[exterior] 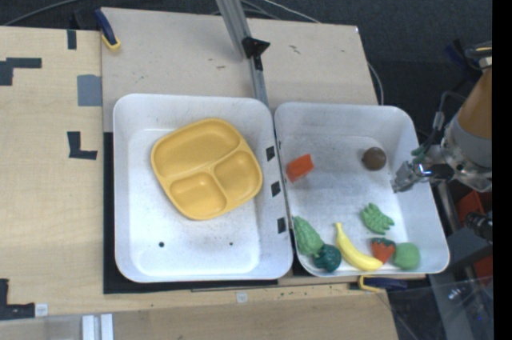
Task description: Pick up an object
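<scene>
Gripper: I see my gripper (404,177) over the right edge of the right bin (344,116). It holds nothing. I cannot tell how its tips stand.
Arm: my arm (474,130) comes in from the right of the right bin, grey with an orange part.
Brown ball: a small brown ball (374,158) sits in the right bin, just to the left of my gripper, not touching it.
Orange block: an orange block (299,166) lies near the left wall of the right bin.
Toy food: along the near wall of the right bin I see a green leafy piece (306,234), a dark teal lump (326,258), a banana (353,250), a strawberry (382,250) and a light green lump (406,255). A green bumpy piece (376,217) lies just above them.
Left bin: the left bin (132,170) touches the right bin's left side. A yellow tray (206,167) with three parts lies in it.
</scene>
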